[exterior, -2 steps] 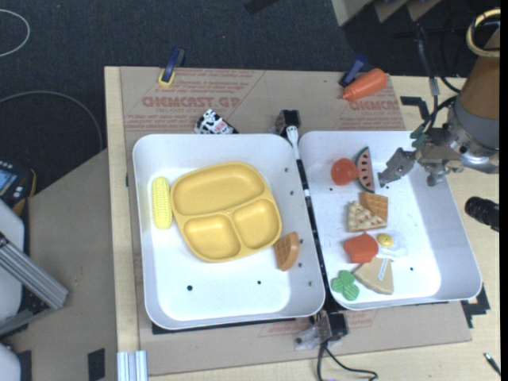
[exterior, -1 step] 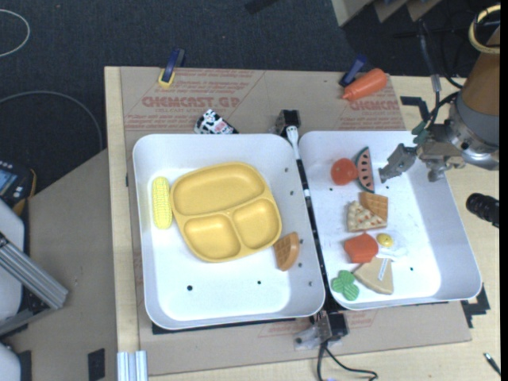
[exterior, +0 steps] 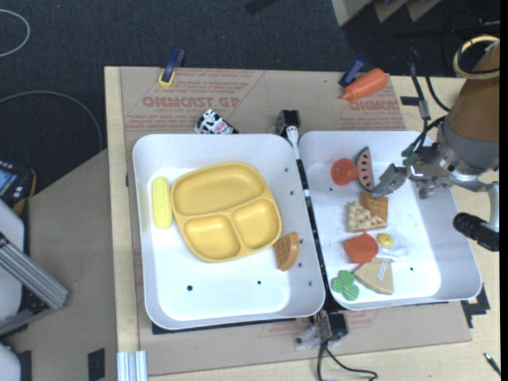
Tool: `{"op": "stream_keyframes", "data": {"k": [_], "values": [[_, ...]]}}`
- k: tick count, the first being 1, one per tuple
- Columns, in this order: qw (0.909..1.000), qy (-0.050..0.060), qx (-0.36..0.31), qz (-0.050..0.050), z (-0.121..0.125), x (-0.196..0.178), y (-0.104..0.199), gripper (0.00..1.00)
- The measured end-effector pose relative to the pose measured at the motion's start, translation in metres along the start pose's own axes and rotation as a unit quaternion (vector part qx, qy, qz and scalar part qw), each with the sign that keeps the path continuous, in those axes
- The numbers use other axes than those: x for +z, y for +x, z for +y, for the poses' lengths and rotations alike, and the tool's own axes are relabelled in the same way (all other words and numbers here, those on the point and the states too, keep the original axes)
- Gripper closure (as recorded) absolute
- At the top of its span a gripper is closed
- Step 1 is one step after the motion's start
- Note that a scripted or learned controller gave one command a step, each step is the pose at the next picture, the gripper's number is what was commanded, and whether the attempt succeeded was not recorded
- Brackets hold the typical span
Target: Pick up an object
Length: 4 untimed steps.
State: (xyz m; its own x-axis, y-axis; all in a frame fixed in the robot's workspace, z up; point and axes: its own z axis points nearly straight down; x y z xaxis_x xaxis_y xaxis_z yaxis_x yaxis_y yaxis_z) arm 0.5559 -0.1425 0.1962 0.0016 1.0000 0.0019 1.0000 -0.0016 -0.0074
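- Right bin [exterior: 444, 288]: the waffle [exterior: 367, 213] lies flat, long axis running up-down, slightly tilted.
- Just above it, the gripper [exterior: 389, 181] touches its top edge; spread cannot be told.

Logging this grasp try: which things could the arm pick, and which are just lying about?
Pickable, right bin: watermelon slice, tomato, waffle, red piece, sandwich, broccoli.
Lying about: yellow tray, corn, carrot, clamps.

Bins [exterior: 159, 236]: white. Divided plate [exterior: 222, 211]: yellow. Corn cob [exterior: 161, 202]: yellow, ridged. Watermelon slice [exterior: 364, 167]: red, green rind, dark seeds. Tomato [exterior: 344, 171]: red. Waffle [exterior: 367, 213]: tan grid. Clover piece [exterior: 344, 283]: green. Arm [exterior: 476, 109]: grey, orange band.
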Motion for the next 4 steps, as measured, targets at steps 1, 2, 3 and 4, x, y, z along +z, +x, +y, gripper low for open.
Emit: {"op": "stream_keyframes", "data": {"k": [1, 2, 3, 4], "values": [[1.0, 0.0, -0.001, 0.0, 0.004, 0.063, 0.001, 0.0], [1.0, -0.004, 0.0, 0.0, 0.005, 0.111, 0.001, 0.0], [1.0, -0.01, 0.0, -0.001, 0.009, 0.094, 0.001, 1.0], [1.0, -0.007, -0.002, -0.002, 0.019, 0.042, 0.005, 1.0]]}}
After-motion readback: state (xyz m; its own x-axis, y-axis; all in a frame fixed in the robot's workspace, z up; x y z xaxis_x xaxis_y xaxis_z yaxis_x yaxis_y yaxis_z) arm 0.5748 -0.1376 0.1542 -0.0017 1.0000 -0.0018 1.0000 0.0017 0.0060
